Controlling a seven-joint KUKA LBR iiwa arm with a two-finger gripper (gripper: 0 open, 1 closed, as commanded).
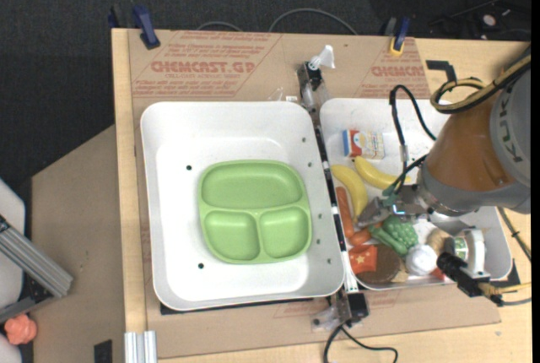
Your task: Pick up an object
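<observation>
— What is seen in the left bin (169, 209)?

— A green divided plate (253, 210) is laid flat in the middle of it, with one long compartment at the far side and two smaller ones at the near side. The bin itself is set on a brown board printed with red lettering (202, 66).

— And the right bin (371, 110)?

— A heap of small toy foods is gathered there. Two yellow bananas (359, 180) are placed near the wall shared with the left bin, with a small white carton (361, 142) just beyond them. An orange carrot-like piece (347, 222) is laid along that wall, and a red item (361, 257) and a brown round one (384, 267) are found at the near end. A green bumpy object (396, 233) is lodged between these, beside a white cap-like piece (421, 259).

— Where is the arm (472, 159) positioned?

— It is reached in from the right, over the right bin, with the gripper (381, 214) lowered among the objects, just beside the green bumpy object and the bananas.

— Is anything grasped?

— That cannot be told; the tip is mixed in with the clutter, and no object is clearly seen to be held.
</observation>
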